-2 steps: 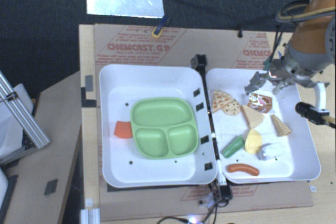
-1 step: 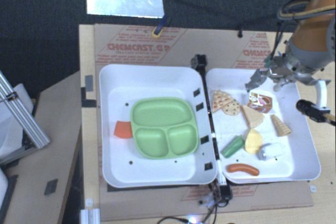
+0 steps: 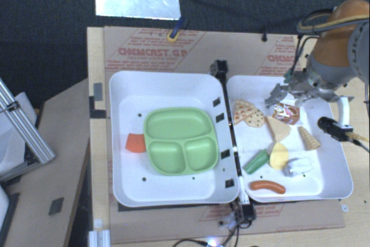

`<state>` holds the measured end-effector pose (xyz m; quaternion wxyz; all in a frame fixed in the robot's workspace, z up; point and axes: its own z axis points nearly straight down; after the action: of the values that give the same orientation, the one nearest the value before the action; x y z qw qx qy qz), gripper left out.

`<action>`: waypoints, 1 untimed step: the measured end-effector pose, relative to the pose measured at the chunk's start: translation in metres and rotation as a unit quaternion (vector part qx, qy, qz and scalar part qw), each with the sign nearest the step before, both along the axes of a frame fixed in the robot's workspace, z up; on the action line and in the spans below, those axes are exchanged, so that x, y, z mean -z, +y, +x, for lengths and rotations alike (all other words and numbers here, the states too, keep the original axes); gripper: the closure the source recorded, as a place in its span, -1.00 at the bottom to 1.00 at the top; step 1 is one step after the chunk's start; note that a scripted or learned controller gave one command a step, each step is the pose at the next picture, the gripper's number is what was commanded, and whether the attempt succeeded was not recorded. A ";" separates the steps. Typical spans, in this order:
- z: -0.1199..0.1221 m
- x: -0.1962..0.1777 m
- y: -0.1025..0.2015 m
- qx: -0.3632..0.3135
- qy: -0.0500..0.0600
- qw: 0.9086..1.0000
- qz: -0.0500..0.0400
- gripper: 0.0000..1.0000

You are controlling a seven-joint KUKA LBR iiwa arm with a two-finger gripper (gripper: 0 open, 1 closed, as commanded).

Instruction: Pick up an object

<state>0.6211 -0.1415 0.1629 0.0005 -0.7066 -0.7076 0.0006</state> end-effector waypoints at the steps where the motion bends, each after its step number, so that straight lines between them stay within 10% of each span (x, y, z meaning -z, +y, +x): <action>1: 0.007 0.052 -0.010 0.001 -0.004 1.000 -0.003 -1.00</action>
<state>0.6279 -0.1513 0.1112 -0.0041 -0.7072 -0.7070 -0.0002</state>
